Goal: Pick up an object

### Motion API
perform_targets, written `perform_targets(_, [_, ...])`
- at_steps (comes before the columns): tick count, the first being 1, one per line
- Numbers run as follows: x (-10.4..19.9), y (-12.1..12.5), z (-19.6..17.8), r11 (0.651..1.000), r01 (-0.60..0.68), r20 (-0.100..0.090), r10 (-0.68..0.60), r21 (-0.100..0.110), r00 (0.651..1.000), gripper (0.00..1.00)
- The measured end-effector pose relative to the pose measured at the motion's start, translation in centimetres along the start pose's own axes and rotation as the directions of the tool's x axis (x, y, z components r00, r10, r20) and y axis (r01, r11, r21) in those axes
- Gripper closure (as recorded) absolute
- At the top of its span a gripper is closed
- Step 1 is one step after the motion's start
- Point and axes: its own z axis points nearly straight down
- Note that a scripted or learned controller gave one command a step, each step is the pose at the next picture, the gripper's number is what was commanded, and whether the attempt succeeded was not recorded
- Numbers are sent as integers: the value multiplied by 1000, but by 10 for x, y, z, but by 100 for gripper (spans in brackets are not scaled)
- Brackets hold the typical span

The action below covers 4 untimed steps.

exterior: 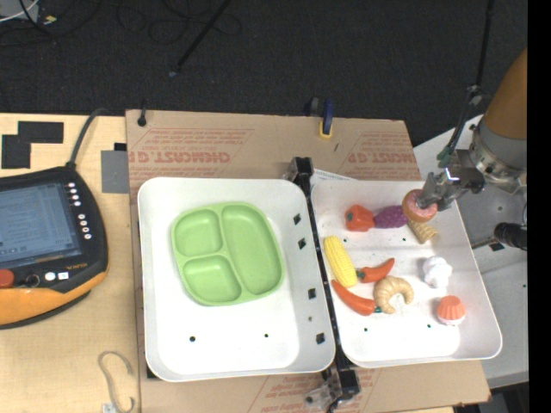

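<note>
The gripper (433,189) hovered over a pink-topped ice-cream cone toy (421,212) at the right bin (482,334)'s far edge; whether it gripped the toy could not be told.

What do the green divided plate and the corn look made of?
Green plate: likely molded plastic, matte to satin; uniform color, soft rounded compartment walls, faint sheen. Corn: probably toy plastic or rubber; flat, saturated yellow with a molded look, though the kernel texture is too small to confirm.
</note>
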Motion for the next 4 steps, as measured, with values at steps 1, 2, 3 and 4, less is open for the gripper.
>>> perform_targets(1, [56, 2, 10, 1000, 2, -2, -2, 6, 1000, 100])
perform_targets(2, [116, 5, 11, 1000, 2, -2, -2, 6, 1000, 100])
perform_targets(3, [164, 29, 0, 1000, 4, -2, -4, 2, 1000, 100])
perform_targets(4, [160, 18, -4, 1000, 0, -1, 0, 6, 1000, 100])
